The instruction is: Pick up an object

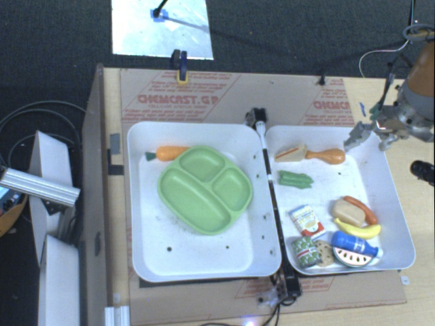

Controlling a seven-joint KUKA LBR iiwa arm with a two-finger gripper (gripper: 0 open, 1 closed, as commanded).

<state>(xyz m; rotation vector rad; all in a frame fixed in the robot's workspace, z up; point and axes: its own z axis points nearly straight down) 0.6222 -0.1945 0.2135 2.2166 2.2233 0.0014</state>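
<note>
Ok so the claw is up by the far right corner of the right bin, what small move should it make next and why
Probably swing the claw toward the drumstick and come down over it. The claw sits above the right bin's far right corner with nothing between its fingers. The drumstick is the closest item, and only the sandwich wedge lies against it, while the near-corner toys are packed together.

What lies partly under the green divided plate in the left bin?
A toy carrot pokes out from beneath the green divided plate at its upper-left rim. Its orange body and green end show; whatever else the plate covers is hidden.
</note>
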